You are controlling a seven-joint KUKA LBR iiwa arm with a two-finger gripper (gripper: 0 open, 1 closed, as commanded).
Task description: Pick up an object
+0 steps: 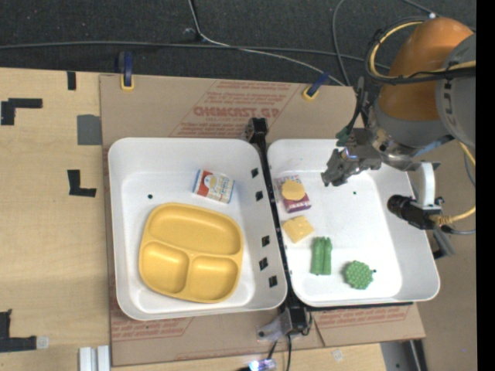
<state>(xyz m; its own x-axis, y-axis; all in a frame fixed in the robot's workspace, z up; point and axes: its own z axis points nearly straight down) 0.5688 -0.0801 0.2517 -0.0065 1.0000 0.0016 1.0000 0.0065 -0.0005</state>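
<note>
Around me lay a pale wooden bench point(46, 230), its surface marked here and there with short black tape strips point(22, 109) and one grey patch point(89, 129) on the left. Over the middle of it a sheet of brown cardboard point(224, 108) was spread flat, printed with faded red lettering, and pinned at its far edge by a blue-handled clamp point(126, 71) on the left and another clamp point(315, 88) further right. Beyond the bench, at the far side, a dark fabric backdrop point(232, 10) ran the full width. A thin black cable point(203, 35) trailed across that dark cloth. The light was even and soft, throwing only faint shadows.
</note>
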